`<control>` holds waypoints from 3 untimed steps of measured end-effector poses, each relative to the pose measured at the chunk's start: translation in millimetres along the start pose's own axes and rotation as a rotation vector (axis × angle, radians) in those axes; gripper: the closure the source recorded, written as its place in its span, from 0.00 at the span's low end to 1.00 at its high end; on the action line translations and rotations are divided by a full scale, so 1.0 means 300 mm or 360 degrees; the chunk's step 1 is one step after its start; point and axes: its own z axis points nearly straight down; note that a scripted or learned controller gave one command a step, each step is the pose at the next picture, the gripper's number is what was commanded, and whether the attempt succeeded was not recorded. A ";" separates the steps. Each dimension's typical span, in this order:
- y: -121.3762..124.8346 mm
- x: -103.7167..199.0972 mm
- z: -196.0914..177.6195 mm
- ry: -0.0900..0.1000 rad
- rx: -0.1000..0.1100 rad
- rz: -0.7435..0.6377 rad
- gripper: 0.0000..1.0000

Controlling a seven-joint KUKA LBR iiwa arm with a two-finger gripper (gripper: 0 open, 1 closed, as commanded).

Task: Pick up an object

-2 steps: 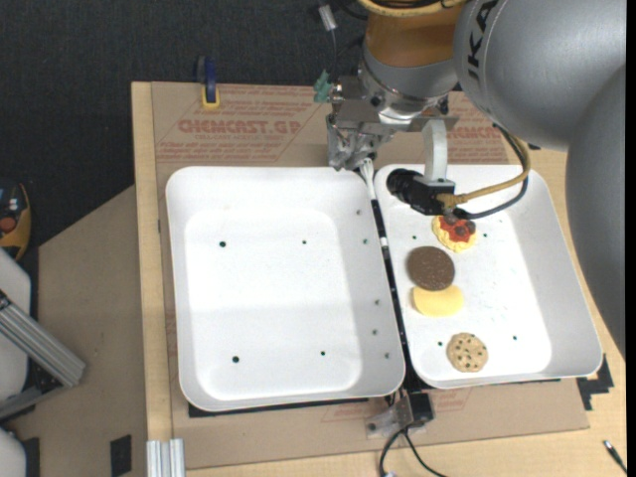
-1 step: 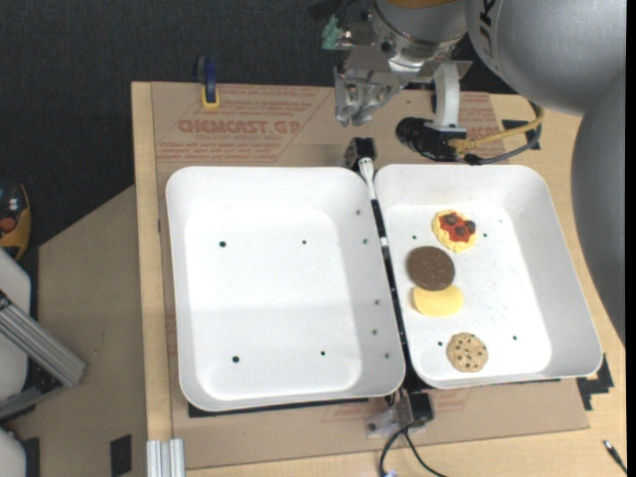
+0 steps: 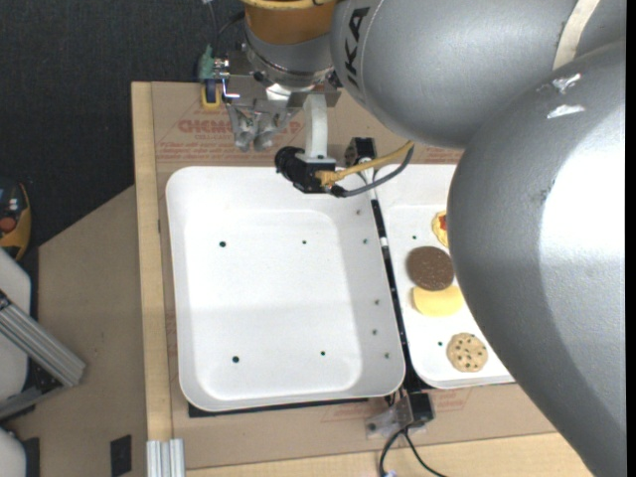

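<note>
**Hovering off-target: gripper over the bench, objects in the other bin**

Looking down, you are seeing the gripper [image 3: 256, 132] hanging past the far rim of the left bin [image 3: 199, 266], above the cardboard-coloured bench [image 3: 149, 167], with the arm [image 3: 467, 58] sweeping in from the right. Nothing is sitting between the gripper's metal tips; whether they are apart or together I cannot tell from this slant.

The pickable things are lying in the right bin [image 3: 427, 371], well apart from the gripper: a dark brown round cookie [image 3: 430, 266], a pale yellow piece [image 3: 438, 301] touching its near edge, and a speckled cookie [image 3: 466, 352] nearer the front. A reddish-yellow item [image 3: 440, 227] is peeking out at the arm's edge.

Risks you are facing, as I judge them:
- Descending from here is likely closing on bare bench or clipping the bin rim.
- The flat, thin cookies are offering little to pinch; fingers may be sliding over them.
- The brown cookie and yellow piece are touching, so a grab may be nudging both.
- The bulky arm is hiding much of the right bin.
</note>
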 end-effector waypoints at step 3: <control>0.044 -0.031 0.203 -0.0012 0.0015 0.0018 1.00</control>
